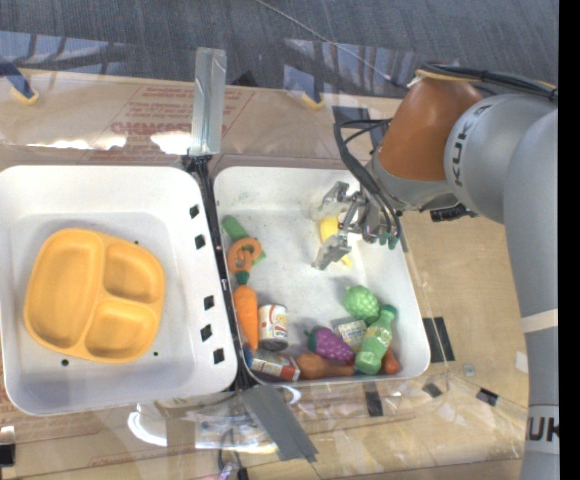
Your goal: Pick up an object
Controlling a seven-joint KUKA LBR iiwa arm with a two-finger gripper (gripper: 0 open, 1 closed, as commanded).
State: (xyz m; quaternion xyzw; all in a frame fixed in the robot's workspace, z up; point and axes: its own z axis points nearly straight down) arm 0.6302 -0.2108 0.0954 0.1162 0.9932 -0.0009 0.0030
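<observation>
My gripper [330, 230] hangs low over the upper right part of the right bin [270, 186], fingers spread wide and open. A small yellow toy [328, 231] lies between the two fingers; whether either finger touches it I cannot tell, and part of it is hidden by the wrist. Other toys lie along the bin's left and front: a carrot [245, 313], an orange-and-green piece [242, 253], a small can [273, 325], purple grapes [332, 345], a green bumpy fruit [362, 301] and a green bottle [375, 344].
The left bin [30, 193] holds a yellow divided plate [95, 293]. The grey arm with its orange band [425, 128] reaches in from the right over the bin's far right corner. A black divider [210, 258] runs between the bins.
</observation>
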